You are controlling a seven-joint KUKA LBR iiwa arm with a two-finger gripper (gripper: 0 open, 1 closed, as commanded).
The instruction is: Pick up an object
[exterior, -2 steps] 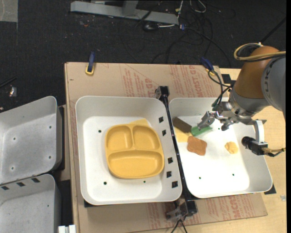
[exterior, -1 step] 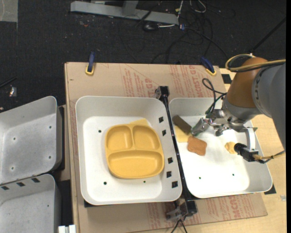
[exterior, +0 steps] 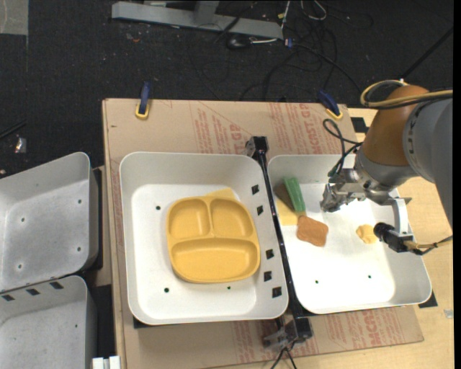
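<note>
Cardboard-topped counter point(exterior: 216, 115); pincer point(exterior: 333, 200) over right bin point(exterior: 360, 288), near brown chunk point(exterior: 312, 230); spread unclear; nothing lifted yet.

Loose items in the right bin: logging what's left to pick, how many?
3: a green block near the divider, a brown chunk below it, a small yellow piece further right. The arm may hide more.

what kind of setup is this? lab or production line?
Most likely a research lab grasping bench, not a line: two white bins clamped on a cardboard sheet, toy-like items such as a yellow divided plate, and loose cables on the dark floor behind the arm.
</note>
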